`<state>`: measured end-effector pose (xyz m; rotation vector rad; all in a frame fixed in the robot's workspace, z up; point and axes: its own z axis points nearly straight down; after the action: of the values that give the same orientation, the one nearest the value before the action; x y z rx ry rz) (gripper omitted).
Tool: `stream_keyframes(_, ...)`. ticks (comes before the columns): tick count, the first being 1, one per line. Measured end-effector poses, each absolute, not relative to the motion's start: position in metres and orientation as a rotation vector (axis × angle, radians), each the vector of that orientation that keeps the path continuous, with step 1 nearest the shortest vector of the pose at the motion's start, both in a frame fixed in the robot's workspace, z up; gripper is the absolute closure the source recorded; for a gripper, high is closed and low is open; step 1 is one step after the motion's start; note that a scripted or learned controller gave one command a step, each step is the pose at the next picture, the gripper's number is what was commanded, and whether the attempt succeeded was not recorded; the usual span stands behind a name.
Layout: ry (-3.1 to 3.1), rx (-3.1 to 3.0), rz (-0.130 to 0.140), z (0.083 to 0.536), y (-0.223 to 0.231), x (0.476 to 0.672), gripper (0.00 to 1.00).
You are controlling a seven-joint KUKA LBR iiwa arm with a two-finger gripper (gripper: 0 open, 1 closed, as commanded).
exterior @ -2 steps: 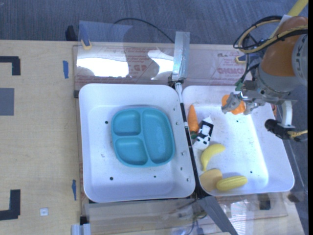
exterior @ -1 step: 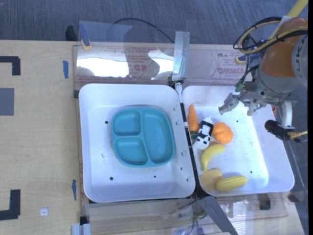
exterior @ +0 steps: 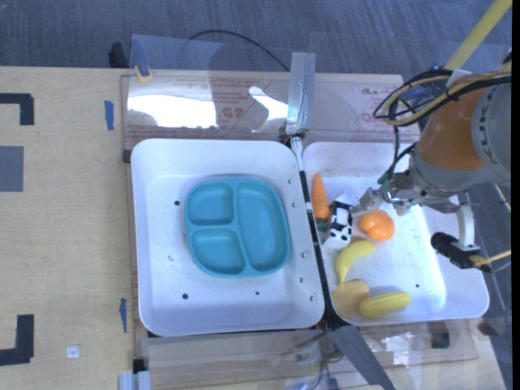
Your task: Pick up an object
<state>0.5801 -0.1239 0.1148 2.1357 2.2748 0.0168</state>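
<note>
The right bin [exterior: 455,295] holds several toy items. An orange carrot [exterior: 320,197] lies by its left wall, and a black-and-white cow figure [exterior: 340,223] sits beside it. To the right of the cow is a round orange fruit [exterior: 377,226]. Below them lie a yellow banana [exterior: 354,257], a yellow oblong piece [exterior: 384,303] and a tan piece [exterior: 349,296]. My gripper [exterior: 385,197] hangs low over the bin, just above and right of the orange fruit and close to its top edge. I see nothing held in it.
The left bin [exterior: 154,242] bears a blue divided plate [exterior: 238,226]. A metal divider post [exterior: 300,96] stands at the back between the bins. Black and yellow cables [exterior: 414,96] loop off the arm at the upper right.
</note>
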Motion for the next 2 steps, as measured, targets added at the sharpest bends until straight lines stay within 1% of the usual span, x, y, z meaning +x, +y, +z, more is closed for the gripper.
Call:
stream_keyframes(1,2.287,2.105,0.032,0.105,-0.1303,0.5767,0.0)
stream_keyframes(2,2.201,2.168,0.031,0.1065,-0.1215,0.5686,0.0)
